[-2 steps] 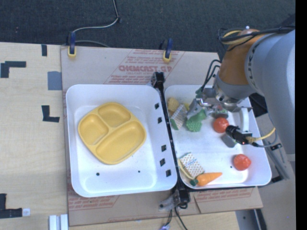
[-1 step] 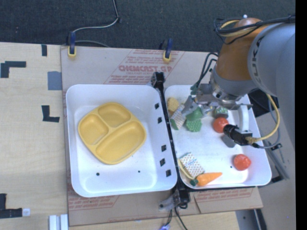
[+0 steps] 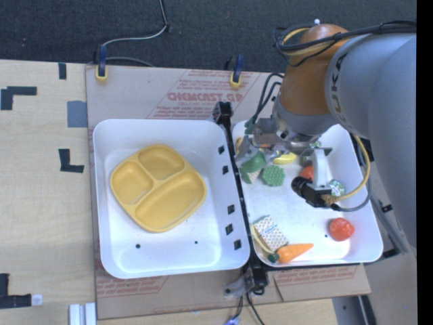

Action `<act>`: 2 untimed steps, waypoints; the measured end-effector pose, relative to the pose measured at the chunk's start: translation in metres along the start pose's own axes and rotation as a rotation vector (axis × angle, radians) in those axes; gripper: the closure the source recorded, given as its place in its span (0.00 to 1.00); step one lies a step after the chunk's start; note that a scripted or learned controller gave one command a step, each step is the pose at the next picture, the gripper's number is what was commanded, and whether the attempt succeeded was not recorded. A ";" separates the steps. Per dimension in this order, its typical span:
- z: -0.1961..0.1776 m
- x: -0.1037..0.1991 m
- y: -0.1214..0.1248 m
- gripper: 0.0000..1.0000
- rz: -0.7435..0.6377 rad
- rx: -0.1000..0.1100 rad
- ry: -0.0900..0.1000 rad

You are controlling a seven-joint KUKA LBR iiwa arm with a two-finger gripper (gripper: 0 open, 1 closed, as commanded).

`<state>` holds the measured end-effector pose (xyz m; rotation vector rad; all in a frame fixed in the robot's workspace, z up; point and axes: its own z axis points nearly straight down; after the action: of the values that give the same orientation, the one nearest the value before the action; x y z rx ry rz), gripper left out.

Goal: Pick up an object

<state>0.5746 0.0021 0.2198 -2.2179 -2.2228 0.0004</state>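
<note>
The right bin [image 3: 358,249] holds several toy foods. A dark green leafy piece [image 3: 253,162] and a round green knobbly piece [image 3: 273,175] lie at its upper left, with a small yellow piece [image 3: 286,159] beside them. My gripper [image 3: 265,145] hangs low right over these, at the bin's left wall; the wrist hides what lies directly beneath it. A red tomato-like ball [image 3: 341,229], an orange carrot [image 3: 295,252] and a checkered packet [image 3: 270,234] sit along the near side. A small red piece [image 3: 307,172] is half hidden by the wrist.
The left bin [image 3: 115,246] carries a yellow divided plate [image 3: 157,187]. A black divider strip [image 3: 231,181] runs between the bins. The arm's big grey body covers the right bin's far right side.
</note>
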 end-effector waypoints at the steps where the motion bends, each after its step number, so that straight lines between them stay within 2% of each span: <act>1: 0.007 0.017 -0.021 1.00 0.000 0.001 -0.001; 2: 0.023 0.069 -0.021 1.00 0.000 0.002 -0.001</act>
<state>0.5531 0.0709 0.1969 -2.2171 -2.2228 0.0032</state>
